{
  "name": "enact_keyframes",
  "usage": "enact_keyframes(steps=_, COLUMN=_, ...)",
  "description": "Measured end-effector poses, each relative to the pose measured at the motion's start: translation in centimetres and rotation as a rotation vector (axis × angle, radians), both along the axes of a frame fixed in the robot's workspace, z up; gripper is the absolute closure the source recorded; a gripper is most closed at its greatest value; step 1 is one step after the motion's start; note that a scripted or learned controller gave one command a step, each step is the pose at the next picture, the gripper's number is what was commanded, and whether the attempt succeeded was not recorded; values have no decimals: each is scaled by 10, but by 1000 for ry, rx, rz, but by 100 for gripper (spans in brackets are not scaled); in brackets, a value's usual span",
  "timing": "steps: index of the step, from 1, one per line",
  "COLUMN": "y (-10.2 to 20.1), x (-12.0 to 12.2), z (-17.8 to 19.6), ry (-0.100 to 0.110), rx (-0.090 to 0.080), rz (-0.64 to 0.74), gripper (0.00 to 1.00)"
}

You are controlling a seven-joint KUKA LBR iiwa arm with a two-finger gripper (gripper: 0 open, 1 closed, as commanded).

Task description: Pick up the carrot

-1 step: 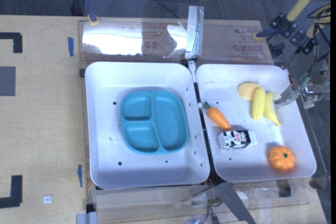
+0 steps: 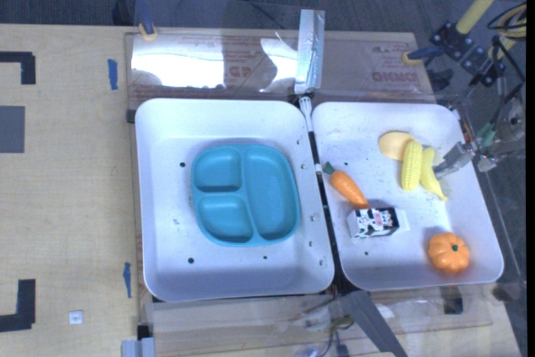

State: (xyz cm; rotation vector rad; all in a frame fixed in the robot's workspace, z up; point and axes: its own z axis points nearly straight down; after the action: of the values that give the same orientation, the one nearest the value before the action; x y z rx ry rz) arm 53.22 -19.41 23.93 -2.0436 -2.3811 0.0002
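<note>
The carrot (image 2: 348, 186) is orange with a green top. It lies slantwise in the right bin (image 2: 481, 205) near that bin's left wall, green end pointing up-left. My gripper (image 2: 450, 162) reaches in from the right edge and sits low over the bin's right side, its tip beside the banana (image 2: 432, 177). It is well to the right of the carrot, with the corn cob (image 2: 410, 165) between them. Nothing is seen held in it.
A black-and-white carton (image 2: 374, 221) lies just below the carrot. An orange pumpkin (image 2: 448, 252) sits at the front right, and a yellow piece (image 2: 391, 143) lies above the corn. The left bin (image 2: 159, 180) holds a blue divided plate (image 2: 247, 193).
</note>
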Motion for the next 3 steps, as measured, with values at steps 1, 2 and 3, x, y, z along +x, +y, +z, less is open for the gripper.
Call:
enact_keyframes(steps=1, y=-30, x=0, z=27, ry=-7, rx=-5, rz=-378, gripper=0)
enact_keyframes(steps=2, y=14, x=111, z=-73, ry=0, rx=-2, rz=-143, gripper=0)
enact_keyframes(steps=3, y=101, x=136, z=-70, ry=-8, rx=-1, rz=-68, gripper=0)
